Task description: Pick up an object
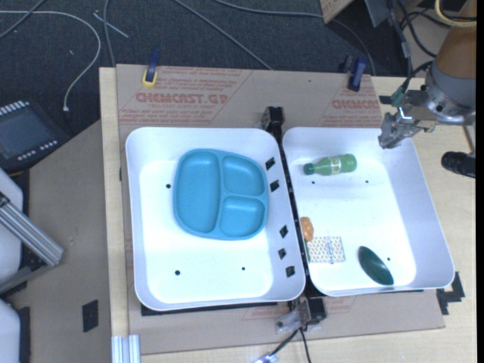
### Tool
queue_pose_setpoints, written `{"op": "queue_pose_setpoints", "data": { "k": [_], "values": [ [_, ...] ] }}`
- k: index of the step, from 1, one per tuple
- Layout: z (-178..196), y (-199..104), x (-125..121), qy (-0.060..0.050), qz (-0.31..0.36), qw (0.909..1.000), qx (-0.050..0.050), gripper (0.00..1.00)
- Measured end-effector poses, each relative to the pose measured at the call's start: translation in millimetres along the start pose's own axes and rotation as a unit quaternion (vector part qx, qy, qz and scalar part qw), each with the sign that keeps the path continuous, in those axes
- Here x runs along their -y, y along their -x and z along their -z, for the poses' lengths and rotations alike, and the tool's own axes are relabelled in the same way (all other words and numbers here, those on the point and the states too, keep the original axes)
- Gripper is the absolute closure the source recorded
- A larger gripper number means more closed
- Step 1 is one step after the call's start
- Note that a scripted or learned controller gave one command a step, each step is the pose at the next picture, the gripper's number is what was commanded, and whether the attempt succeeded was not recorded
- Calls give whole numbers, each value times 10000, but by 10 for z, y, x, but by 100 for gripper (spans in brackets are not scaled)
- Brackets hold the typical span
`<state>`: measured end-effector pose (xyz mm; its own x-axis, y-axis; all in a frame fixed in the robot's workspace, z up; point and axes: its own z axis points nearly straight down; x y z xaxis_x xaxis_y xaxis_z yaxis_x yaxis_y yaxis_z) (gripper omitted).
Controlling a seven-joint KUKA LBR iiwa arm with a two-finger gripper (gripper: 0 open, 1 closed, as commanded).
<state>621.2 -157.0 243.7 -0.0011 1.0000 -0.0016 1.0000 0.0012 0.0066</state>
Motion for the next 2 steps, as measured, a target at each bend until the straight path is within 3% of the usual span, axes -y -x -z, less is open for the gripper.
{"op": "queue_pose_setpoints", "data": {
  "k": [2],
  "values": [
    [21,-1169,65,-28,24,10000,-19,100]
  ]
}}
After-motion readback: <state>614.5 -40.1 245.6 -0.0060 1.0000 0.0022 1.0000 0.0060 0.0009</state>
